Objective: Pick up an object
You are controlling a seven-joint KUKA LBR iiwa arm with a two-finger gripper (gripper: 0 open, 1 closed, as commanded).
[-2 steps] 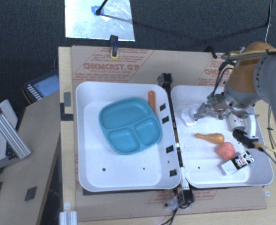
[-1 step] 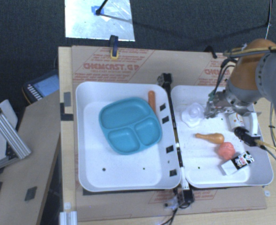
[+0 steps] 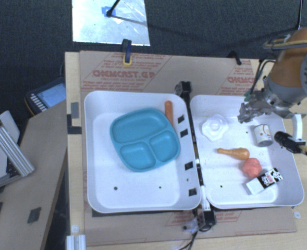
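Nothing has been lifted as far as this view shows: the gripper (image 3: 247,111) hangs over the far part of the right bin (image 3: 294,189), and whether its jaws are apart or together I cannot tell, since the wrist hides them from above. No object can be seen between them, so the pick is, by my judgement, all still to do. The candidates lie in that right bin: a white fluted cup-like piece (image 3: 215,127), glossy and ruffled at the edge, close to the gripper; a small white cylinder (image 3: 262,135) lying on its side just beside the arm; a tan pear-shaped toy (image 3: 235,152) with a long thin neck; a soft-looking pink lump (image 3: 252,166); and a small black-and-white printed box (image 3: 264,181), flat-sided and hard-edged, touching or nearly touching the pink lump. The left bin (image 3: 98,191) carries a smooth blue divided plate (image 3: 144,139) with three compartments, and a thin orange stick-like object (image 3: 169,112) by its far edge. Both bins are matte white plastic with rounded corners, resting on brown cardboard (image 3: 143,73) on the tabletop.
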